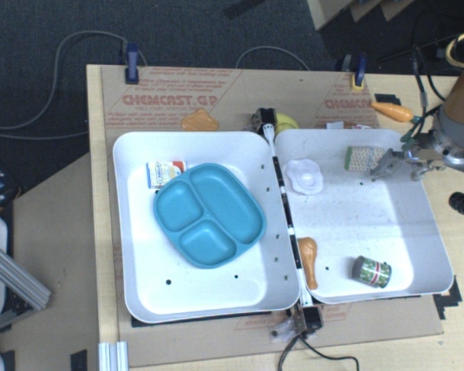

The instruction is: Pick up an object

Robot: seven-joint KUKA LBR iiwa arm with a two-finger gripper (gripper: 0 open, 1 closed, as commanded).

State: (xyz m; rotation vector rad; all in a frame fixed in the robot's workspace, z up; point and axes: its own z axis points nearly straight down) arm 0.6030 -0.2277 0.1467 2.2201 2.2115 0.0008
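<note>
Bench (100, 207): we read CHEMCAST GP printed in red on its brown sheet, far side
Left bin (139, 277): we see the blue divided plate (209, 215) lying flat mid-bin, a small printed packet (164, 172) tucked at its far-left edge, its wording too small to read
Right bin (417, 238): candidates lie well apart, so we judge each reachable; green can (371, 272) on its side near, speckled sponge (361, 158) far, white lid (304, 178) left, orange piece (307, 258) against the left wall
Gripper (397, 163): over the far right, just beside the sponge, nothing between its fingers; how wide they stand we cannot tell
</note>
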